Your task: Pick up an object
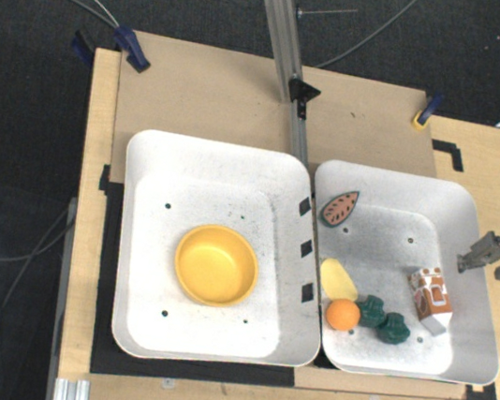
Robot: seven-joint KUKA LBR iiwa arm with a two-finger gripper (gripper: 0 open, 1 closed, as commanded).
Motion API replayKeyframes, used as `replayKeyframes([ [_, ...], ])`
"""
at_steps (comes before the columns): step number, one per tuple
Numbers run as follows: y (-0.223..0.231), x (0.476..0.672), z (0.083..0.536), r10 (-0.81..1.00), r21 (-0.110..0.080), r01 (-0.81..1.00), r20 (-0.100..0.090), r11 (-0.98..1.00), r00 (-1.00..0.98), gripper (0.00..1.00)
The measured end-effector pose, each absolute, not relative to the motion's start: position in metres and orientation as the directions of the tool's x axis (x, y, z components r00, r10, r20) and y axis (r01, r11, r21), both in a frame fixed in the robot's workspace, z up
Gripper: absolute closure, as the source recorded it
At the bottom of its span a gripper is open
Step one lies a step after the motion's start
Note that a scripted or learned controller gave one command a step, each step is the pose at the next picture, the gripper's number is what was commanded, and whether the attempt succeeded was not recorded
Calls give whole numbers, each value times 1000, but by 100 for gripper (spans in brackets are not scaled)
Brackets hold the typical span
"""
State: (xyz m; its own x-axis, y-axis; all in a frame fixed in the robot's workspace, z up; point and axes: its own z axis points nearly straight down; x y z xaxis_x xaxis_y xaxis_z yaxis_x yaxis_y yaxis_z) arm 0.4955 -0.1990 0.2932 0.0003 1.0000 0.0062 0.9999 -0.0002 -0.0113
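My gripper [494, 261] reaches in at the right edge, over the right rim of the right bin [422, 190], with its two fingers spread open and nothing between them. Left of and below it in that bin lies a small orange-and-white block [430, 294]. Along the bin's front lie a dark green object [382, 319], an orange ball [342, 314] and a pale yellow piece [337, 278]. A brown leaf-shaped piece [339, 206] rests near the bin's back left corner. A yellow bowl [216, 264] sits upright in the left bin [146, 224].
A metal pole [285, 48] slants down from the top to the gap between the bins. Blue clamps [133, 48] and a yellow clip [425, 111] sit on the bench's back edge. Cables run across the dark floor.
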Motion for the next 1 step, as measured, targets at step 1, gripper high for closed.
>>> replayKeyframes([
  [1,-199,496,296,1000,-5,1000,5,1,0,0],
])
